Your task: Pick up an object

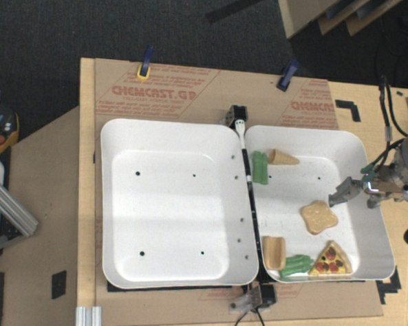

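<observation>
The right bin holds several toy foods. A tan bread slice lies near its middle. A pizza wedge, a green pepper and a tan loaf piece sit along its front edge. A green block and a tan cone lie at its back left. My gripper reaches in from the right over the bin's right side. It hangs just up and right of the bread slice, with nothing seen in it.
The left bin stands beside the right one on a cardboard sheet. Blue clamps hold the sheet's far edge. Cables run along the right.
</observation>
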You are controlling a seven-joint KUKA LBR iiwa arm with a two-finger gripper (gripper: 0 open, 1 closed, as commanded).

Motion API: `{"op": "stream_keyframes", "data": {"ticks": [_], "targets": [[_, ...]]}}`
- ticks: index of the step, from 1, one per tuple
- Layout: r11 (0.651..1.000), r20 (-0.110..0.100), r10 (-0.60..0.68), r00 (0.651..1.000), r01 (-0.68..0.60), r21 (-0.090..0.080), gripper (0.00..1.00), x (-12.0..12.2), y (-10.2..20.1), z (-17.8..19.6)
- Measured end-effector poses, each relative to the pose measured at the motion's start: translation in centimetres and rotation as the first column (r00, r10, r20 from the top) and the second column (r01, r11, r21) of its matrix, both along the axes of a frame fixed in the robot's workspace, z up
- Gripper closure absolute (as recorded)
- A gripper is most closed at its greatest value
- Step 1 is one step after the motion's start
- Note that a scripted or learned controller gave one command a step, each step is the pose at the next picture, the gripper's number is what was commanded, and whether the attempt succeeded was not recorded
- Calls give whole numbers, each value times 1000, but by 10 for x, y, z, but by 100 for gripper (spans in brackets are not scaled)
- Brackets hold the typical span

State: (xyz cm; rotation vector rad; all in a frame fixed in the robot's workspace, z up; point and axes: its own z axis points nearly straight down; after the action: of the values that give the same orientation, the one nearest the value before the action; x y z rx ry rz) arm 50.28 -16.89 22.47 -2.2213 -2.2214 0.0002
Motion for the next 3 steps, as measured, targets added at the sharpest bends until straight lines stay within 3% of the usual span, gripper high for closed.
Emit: {"op": "stream_keyframes", "data": {"ticks": [1, 2, 3], "targets": [[1000, 0, 0, 1000, 0, 0, 0, 0, 0, 0], [1000, -6, 1, 1000, -1, 1, 0, -3, 26, -140], [1000, 7, -3, 1000, 3, -5, 100, 0, 23, -122]]}}
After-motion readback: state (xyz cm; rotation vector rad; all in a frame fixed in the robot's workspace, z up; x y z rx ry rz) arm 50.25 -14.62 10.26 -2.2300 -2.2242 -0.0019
